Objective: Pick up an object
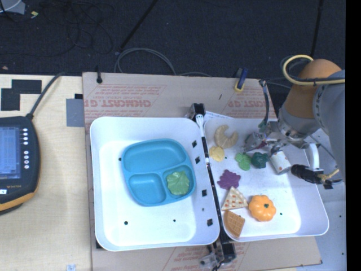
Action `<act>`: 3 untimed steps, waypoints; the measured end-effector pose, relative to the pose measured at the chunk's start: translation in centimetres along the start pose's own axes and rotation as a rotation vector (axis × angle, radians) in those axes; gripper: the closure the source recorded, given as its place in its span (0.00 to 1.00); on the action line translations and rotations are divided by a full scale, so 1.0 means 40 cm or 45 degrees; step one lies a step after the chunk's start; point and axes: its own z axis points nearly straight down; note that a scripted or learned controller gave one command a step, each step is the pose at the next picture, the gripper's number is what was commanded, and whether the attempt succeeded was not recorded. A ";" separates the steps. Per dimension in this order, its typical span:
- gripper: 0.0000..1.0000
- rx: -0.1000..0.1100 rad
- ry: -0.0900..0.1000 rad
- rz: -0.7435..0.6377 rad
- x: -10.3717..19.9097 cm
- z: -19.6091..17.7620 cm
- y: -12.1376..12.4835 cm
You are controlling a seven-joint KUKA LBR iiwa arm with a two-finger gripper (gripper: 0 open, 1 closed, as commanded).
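My gripper point(258, 145) reaches into the right bin point(307, 222) from the right, low over the bin's upper middle. Its fingers sit just above a dark teal toy point(260, 160) and beside a green toy point(243, 162). Whether anything is between the fingers is hidden. Also in the right bin lie a beige croissant point(226, 135), a small yellow piece point(217, 154), a purple leaf shape point(229, 179), a waffle wedge point(234, 199), a brown cracker point(234, 223) and an orange pumpkin point(262, 208).
The left bin point(107, 219) holds a blue divided tray point(149, 171) with a green lettuce piece point(179, 182) in its lower right compartment. A teach pendant point(14, 160) lies at the far left. A black divider clamp point(203, 162) runs between the bins.
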 end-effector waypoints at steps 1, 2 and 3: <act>0.00 0.002 0.004 -0.004 0.082 0.000 0.000; 0.00 0.006 0.006 -0.005 0.168 0.000 -0.087; 0.00 0.007 0.005 -0.005 0.147 0.001 0.001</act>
